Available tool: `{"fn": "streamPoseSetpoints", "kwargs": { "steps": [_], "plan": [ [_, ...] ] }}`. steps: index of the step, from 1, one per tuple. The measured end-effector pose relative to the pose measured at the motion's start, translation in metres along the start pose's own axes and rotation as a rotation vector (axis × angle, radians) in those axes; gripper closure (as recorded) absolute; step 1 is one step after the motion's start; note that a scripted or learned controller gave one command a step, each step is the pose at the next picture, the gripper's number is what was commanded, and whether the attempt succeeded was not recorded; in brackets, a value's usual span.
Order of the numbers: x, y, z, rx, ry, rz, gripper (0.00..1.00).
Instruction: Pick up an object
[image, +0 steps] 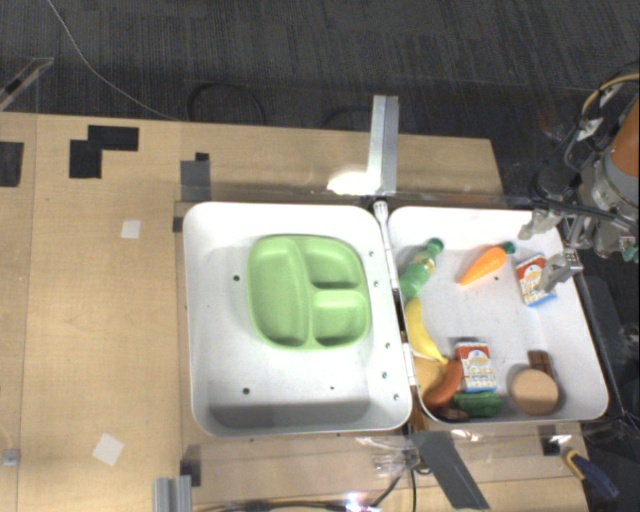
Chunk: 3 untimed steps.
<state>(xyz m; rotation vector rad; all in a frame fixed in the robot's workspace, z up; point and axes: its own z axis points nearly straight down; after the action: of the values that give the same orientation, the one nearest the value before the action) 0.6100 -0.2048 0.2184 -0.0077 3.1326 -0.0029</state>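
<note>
Left bin (215, 300): green divided plate (306, 291) is occupying the centre, leaving bare floor all round, widest along the near wall. Right bin (590, 345): open floor is lying mid-bin between carrot (483, 263) and small carton (476, 366). Bottle (419, 265) and banana (420, 332) are crowding the left wall. Near edge is packed: sausage (444, 382), green item (478, 405), round brown object (534, 389). Second carton (534, 279) is standing by the right wall.

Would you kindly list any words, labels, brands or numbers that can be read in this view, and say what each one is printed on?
No text can be read.
Small carton beside the gripper: red and white print, too blurred to read.
Small box near the right bin's front edge: red and orange label, too small to read.
Nothing printed shows on the green tray.
</note>
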Motion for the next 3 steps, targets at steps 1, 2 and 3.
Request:
{"fn": "streamPoseSetpoints", "kwargs": {
  "steps": [1, 2, 3],
  "plan": [
    [-0.025, 0.022, 0.126, 0.000, -0.004, -0.064, 0.00],
    [0.004, 0.032, 0.130, 0.000, -0.003, -0.070, 0.00],
    [-0.011, 0.059, 0.130, -0.001, -0.004, 0.101, 0.00]
  ]
}}
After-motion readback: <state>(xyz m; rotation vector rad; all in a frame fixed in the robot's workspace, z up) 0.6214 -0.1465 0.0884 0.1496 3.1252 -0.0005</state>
